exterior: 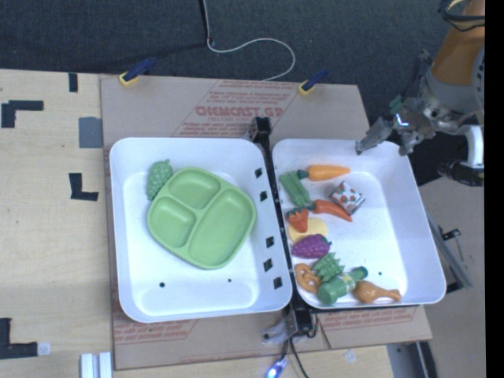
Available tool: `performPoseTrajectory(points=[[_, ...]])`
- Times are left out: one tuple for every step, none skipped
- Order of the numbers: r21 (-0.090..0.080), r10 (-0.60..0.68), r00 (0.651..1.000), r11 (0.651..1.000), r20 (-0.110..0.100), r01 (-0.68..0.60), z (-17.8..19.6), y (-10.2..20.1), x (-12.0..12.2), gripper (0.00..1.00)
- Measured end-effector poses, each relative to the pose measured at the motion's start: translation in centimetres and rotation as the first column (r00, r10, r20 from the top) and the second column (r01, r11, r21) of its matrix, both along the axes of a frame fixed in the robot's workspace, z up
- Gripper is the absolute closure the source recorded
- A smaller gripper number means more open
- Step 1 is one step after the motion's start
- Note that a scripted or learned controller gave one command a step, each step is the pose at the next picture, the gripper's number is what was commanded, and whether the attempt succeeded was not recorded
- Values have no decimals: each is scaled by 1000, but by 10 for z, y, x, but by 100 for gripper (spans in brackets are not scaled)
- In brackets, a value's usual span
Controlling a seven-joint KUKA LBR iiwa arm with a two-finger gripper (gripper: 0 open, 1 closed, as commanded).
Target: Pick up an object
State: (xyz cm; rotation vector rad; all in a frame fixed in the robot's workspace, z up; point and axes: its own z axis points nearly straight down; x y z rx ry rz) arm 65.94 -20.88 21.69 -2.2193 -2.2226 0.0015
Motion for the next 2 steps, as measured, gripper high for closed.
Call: performPoseTrajectory(points=[[5, 6, 1000, 1000, -9, -6, -65, 93, -32, 0], [-9, -1, 1000, 1000, 13, 1, -130, 112, -79, 0]])
